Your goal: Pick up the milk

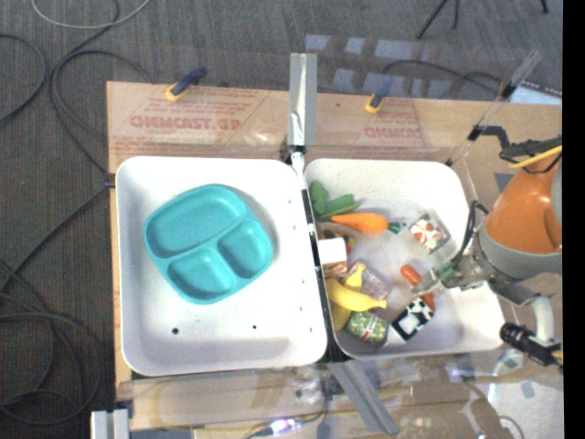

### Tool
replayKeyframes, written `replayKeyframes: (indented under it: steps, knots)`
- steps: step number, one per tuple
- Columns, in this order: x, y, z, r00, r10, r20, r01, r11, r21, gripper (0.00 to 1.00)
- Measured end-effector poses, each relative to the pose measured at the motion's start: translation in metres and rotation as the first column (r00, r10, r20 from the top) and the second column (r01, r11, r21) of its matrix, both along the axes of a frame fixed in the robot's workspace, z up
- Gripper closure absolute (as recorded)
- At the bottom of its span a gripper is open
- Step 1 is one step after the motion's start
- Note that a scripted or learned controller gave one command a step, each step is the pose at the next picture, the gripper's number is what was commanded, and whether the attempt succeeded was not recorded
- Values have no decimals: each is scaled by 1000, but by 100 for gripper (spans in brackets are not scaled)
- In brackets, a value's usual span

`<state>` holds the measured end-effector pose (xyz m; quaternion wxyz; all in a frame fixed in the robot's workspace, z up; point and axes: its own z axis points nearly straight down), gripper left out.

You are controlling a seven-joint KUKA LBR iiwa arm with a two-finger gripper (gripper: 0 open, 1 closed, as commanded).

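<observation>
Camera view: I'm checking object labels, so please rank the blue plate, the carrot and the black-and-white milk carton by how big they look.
1. Blue plate, by far the largest.
2. Carrot.
3. Milk carton; it looks close to the carrot in size, so these two are unsure.

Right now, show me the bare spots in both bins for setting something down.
Left bin: bare floor in front of and right of the teal plate. Right bin: bare far strip above the carrot. Crowded: its left side and near edge, around the banana and milk.

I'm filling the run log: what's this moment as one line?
arm: over right bin's right edge | milk: lying in right bin, not held | phase: approach
</observation>
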<state>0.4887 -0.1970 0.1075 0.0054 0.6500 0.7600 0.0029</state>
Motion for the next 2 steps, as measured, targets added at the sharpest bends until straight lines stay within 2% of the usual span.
replayKeyframes:
  steps: [1,2]
  knots:
    - [0,0,0,1000,0,0,0,1000,0,0]
    - [0,1,8,1000,1,-2,-1,1000,1,100]
